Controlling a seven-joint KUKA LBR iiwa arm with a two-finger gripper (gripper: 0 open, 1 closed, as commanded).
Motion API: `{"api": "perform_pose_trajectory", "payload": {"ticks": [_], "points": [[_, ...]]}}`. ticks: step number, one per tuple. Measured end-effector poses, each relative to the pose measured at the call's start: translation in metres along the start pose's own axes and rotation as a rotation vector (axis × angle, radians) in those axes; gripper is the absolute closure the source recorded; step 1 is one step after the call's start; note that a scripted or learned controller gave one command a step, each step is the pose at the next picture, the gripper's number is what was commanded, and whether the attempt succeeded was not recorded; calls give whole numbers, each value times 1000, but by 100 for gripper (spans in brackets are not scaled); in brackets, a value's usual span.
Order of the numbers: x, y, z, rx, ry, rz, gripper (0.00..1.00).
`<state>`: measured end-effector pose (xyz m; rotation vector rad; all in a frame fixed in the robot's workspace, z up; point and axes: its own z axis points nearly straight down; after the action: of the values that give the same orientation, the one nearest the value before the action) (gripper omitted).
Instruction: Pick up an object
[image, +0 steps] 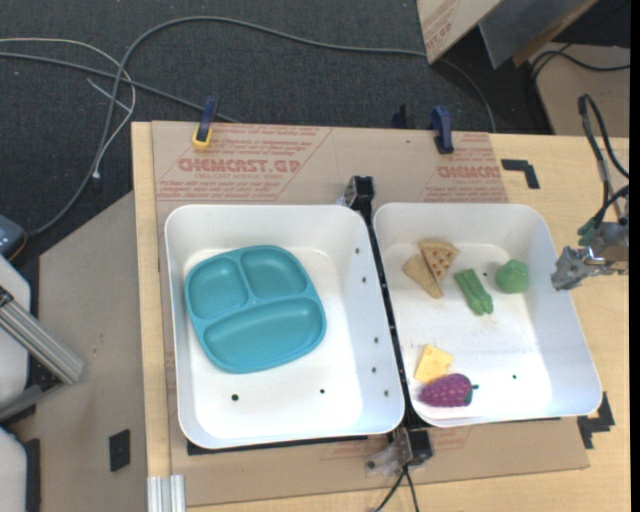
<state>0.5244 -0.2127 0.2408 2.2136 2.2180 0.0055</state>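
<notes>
**Two bins on a bench, gripper waiting at the right edge**

While the view is looking down at a slant, a cardboard-topped bench (300, 165) is carrying two shallow white bins side by side. The left bin (200, 400) is holding a teal plate (256, 307) with three compartments, lying flat and tilted slightly, toward the bin's left and middle. A black clip (360, 189) is sitting at the top where the two bins are meeting, and two blue clamps (206, 120) are gripping the far edge of the cardboard.

The right bin (560, 370) is holding the toy food, any piece of which could be the one to pick. Near its upper left, a tan waffle (431, 266) is lying in overlapping pieces. Just right of it a dark green pepper (474, 291) is lying at a slant, and a round light green ball (512, 276) is sitting near the pepper's upper right, apart from it. Lower in the bin, near the left wall, a yellow wedge of cheese (432, 362) is touching a bunch of purple grapes (447, 390) just below it.

At the far right, the gripper (572, 270) is hovering over the right bin's right rim, level with the ball and well apart from it. Nothing is sitting between its fingers. Whether they are spread or closed is too small to tell.
</notes>
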Motion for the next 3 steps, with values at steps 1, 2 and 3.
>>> {"api": "perform_pose_trajectory", "payload": {"ticks": [1,2,3], "points": [[0,2,-35,2,1,0,100],[54,0,-20,11,7,-3,100],[107,7,-4,11,7,-4,100]]}}
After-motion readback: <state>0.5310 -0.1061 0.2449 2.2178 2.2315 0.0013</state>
